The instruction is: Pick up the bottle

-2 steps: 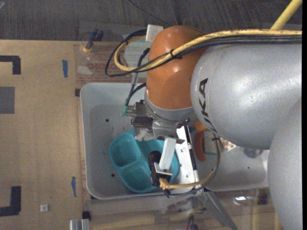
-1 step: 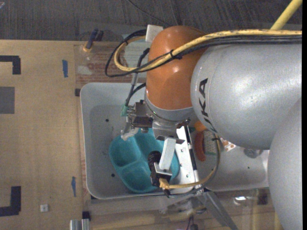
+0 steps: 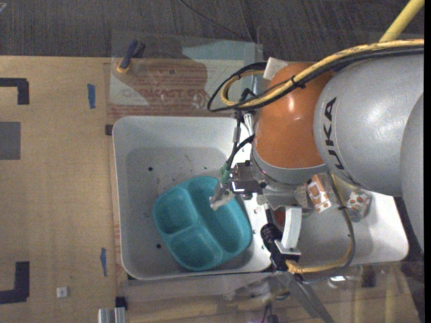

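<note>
The bottle I can't pick out with any certainty. A small white-and-orange thing (image 3: 357, 204) peeking from under the arm (image 3: 363, 113) in the right bin (image 3: 387, 242) may be it, though too little shows to say. The claw (image 3: 220, 194) hangs well apart from that, over the far rim of a teal divided tray (image 3: 195, 231) in the left bin (image 3: 135, 155) on the worktop (image 3: 54, 180) — apart or together, I cannot tell. To my eye this is the reaching step; the next move calls for finding the bottle and coming down squarely over it.
</note>
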`<state>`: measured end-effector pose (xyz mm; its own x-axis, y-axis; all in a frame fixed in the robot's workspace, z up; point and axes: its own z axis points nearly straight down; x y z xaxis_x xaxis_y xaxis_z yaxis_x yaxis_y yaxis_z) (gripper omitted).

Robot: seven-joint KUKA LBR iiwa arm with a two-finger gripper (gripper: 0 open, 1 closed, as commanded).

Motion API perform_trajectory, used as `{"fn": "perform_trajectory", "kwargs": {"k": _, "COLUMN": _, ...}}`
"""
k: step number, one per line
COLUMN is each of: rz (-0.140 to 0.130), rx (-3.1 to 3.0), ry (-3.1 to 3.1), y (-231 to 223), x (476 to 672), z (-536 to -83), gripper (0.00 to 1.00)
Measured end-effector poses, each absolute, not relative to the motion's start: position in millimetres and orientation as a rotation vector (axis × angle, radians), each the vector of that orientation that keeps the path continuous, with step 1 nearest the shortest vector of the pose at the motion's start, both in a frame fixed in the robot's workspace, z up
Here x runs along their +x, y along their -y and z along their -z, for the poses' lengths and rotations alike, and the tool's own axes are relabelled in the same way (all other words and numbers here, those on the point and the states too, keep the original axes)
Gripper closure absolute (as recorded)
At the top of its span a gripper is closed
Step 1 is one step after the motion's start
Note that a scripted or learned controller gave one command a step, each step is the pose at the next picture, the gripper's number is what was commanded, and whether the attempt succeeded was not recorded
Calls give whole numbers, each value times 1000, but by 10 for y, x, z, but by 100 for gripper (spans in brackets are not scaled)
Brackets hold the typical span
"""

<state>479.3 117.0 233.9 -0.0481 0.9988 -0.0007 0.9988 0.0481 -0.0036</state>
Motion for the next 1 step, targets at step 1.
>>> {"fn": "perform_trajectory", "kwargs": {"k": 1, "rz": 41, "rx": -2149, "ry": 2301, "y": -1048, "x": 4855, "z": -1174, "gripper": 0}}
